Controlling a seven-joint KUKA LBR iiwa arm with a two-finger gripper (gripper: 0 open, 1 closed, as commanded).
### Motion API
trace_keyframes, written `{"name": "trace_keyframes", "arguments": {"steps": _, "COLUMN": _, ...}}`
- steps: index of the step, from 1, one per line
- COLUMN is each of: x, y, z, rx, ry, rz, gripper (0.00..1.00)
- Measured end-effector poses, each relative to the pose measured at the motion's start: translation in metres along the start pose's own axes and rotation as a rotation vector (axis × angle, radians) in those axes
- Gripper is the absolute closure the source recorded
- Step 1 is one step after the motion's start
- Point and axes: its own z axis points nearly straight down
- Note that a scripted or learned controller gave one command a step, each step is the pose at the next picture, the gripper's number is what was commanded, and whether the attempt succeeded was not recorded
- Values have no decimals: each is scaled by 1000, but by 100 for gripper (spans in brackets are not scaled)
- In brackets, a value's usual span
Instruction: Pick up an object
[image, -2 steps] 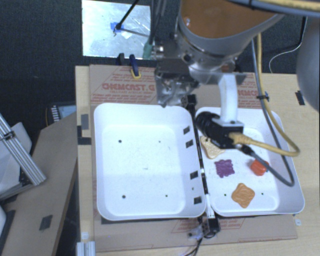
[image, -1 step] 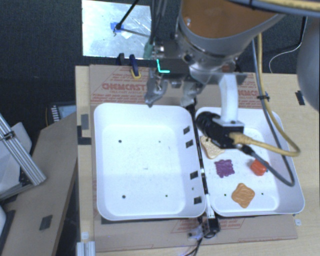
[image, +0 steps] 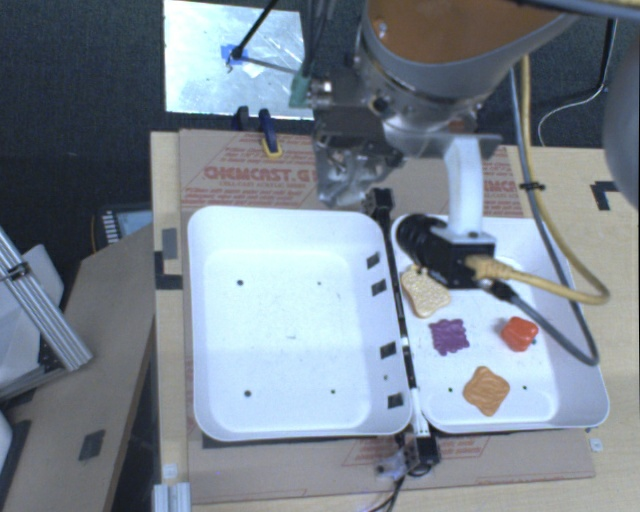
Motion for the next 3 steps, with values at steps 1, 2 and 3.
{"name": "trace_keyframes", "arguments": {"steps": 1, "x": 0, "y": 0, "z": 0, "rx": 1, "ry": 0, "rz": 0, "gripper": 0}}
{"name": "trace_keyframes", "arguments": {"steps": 2, "x": 0, "y": 0, "z": -11, "rx": -1, "ry": 2, "rz": -2, "gripper": 100}}
{"name": "trace_keyframes", "arguments": {"steps": 3, "x": 0, "y": 0, "z": -11, "rx": -1, "ry": 1, "rz": -2, "gripper": 0}}
